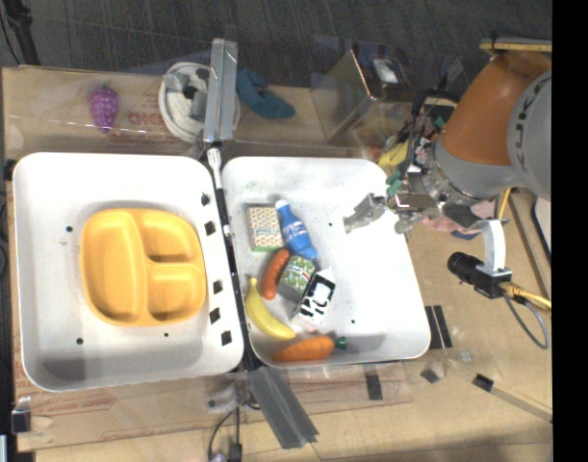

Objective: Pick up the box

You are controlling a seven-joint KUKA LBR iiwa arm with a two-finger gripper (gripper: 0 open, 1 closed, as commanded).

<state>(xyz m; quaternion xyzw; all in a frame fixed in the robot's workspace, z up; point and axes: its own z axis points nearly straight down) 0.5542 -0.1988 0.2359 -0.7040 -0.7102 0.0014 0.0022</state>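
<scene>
Above the right bin, near its upper right part, the hand is seen (how far it is open cannot be told, and nothing is visibly held). To its left and slightly lower the box is found, lying flat among the clutter, touching a blue bottle on the side nearer the hand. A sausage lies just below it. Its long axis is judged to run roughly up-down in the view. A leftward reach past the bottle is judged necessary.
</scene>
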